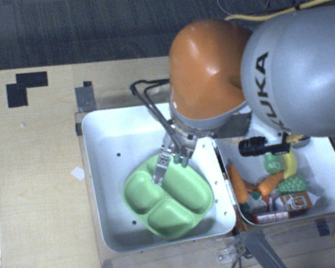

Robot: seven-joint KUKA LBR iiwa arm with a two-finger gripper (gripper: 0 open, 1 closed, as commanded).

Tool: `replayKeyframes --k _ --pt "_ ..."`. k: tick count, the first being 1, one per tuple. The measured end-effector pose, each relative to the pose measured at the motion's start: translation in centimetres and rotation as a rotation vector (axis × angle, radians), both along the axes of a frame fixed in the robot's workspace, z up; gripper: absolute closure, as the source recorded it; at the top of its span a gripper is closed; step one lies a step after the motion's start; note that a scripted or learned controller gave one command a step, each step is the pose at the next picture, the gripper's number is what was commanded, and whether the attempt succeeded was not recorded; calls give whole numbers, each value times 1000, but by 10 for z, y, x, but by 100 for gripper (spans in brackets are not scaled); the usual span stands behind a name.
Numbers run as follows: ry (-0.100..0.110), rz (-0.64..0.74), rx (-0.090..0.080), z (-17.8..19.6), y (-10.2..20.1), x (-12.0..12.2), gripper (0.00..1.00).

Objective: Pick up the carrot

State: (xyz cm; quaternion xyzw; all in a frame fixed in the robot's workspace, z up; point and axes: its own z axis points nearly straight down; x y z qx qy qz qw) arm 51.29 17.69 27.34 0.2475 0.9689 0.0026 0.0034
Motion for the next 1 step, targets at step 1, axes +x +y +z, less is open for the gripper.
replayKeyframes --k 1 --pt "0 171 -2 -26 -50 -12 0"
